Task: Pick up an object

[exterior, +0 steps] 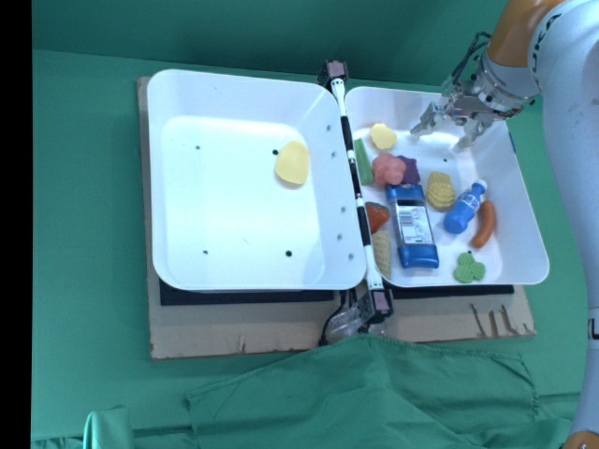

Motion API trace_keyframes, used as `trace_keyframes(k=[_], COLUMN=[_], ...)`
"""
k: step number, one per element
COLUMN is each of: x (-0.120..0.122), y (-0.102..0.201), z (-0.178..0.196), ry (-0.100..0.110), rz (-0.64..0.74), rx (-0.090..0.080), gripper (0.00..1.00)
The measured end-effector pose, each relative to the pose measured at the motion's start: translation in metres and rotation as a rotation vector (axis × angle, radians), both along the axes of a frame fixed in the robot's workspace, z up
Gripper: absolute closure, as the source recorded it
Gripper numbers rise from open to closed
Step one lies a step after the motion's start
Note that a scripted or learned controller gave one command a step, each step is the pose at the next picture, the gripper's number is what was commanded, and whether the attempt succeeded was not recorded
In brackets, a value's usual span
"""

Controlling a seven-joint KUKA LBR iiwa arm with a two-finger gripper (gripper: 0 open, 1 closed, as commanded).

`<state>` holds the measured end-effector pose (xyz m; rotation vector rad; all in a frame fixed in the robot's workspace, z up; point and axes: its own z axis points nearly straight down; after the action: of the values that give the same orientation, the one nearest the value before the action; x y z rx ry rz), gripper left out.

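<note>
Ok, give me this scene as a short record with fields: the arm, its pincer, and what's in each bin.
arm: reaches in from the right, over the right bin's far edge
pincer: open, holding nothing, above the bin's far end
left bin: one yellow piece
right bin: blue bottle, blue box, orange sausage, green piece, other small toy foods

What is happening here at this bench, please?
A grey robot arm reaches in from the right, its claw open above the far part of the right bin and holding nothing. That bin holds small things, among them a blue bottle, an orange sausage and a dark blue pack. The left bin holds one yellow piece.
</note>
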<state>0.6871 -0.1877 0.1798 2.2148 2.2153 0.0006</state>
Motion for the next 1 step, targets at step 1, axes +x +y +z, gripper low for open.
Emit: trace_keyframes(k=[1], x=[0.0155], y=[0.0298], z=[0.0362], ry=[0.000], rz=[0.000], rx=[0.004], gripper=[0.00])
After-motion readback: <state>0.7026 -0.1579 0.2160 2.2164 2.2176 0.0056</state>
